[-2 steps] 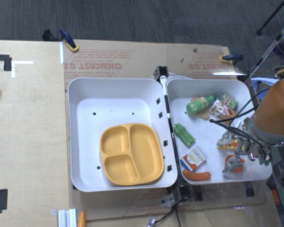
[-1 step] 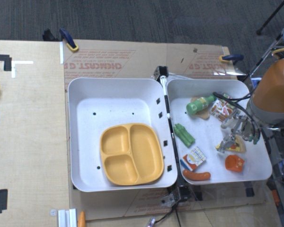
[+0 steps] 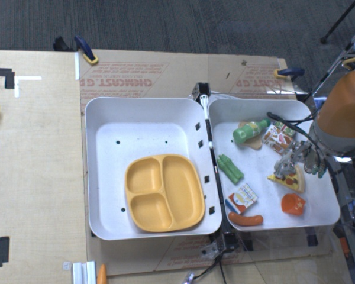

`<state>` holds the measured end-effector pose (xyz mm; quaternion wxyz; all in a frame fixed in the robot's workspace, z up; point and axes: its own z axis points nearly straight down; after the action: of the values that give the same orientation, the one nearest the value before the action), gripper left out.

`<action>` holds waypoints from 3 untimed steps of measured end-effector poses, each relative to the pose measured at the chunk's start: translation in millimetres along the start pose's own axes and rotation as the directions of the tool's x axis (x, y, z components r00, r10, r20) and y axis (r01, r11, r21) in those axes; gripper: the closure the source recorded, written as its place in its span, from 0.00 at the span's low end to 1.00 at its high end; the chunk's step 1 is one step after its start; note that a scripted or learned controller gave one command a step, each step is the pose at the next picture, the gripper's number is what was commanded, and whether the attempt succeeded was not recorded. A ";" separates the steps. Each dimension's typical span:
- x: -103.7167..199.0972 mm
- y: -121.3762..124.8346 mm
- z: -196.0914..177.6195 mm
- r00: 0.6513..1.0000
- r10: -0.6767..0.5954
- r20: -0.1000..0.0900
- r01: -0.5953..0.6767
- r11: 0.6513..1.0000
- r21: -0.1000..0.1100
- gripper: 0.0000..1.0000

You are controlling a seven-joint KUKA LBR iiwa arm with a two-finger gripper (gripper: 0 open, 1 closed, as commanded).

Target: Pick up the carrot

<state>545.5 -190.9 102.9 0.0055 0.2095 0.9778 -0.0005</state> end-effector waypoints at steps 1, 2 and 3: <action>-10.8 17.8 10.1 0.962 -0.275 -0.005 0.275 0.962 -0.002 1.00; 93.2 43.9 10.2 0.933 -0.359 -0.009 0.359 0.933 -0.004 1.00; 113.4 97.2 -90.5 0.991 -0.133 -0.003 0.133 0.991 -0.001 1.00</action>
<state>480.9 -55.5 192.3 0.0039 0.1437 0.9896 0.0000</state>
